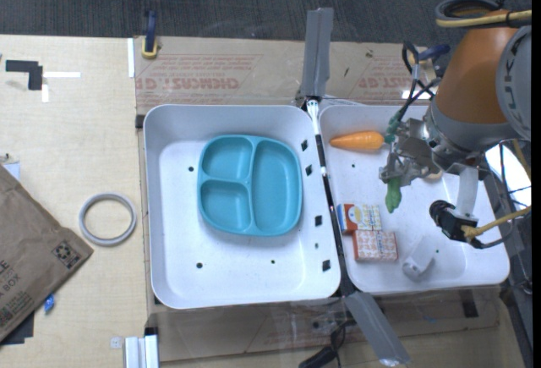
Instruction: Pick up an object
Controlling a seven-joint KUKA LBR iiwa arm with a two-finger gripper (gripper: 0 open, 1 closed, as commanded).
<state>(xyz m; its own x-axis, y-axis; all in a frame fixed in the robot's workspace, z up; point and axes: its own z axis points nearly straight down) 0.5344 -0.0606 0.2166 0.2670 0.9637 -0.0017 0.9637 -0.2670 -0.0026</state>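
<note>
My gripper (pixel 396 175) hangs over the middle of the right bin (pixel 482 273). It is shut on a small green pod-shaped piece (pixel 393 197), which dangles from the fingertips above the bin floor. An orange carrot (pixel 358 140) with a green top lies at the bin's far left, just beyond the gripper. Two small printed boxes (pixel 367 233) lie side by side nearer the front. A pale grey piece (pixel 417 261) rests to the right of them.
The left bin (pixel 169 265) holds a blue divided plate (pixel 251 185). A ring of tape (pixel 107 217) lies on the bench to the left, with a brown cardboard box (pixel 30 256) beside it. A raised divider (pixel 325 189) runs between the bins.
</note>
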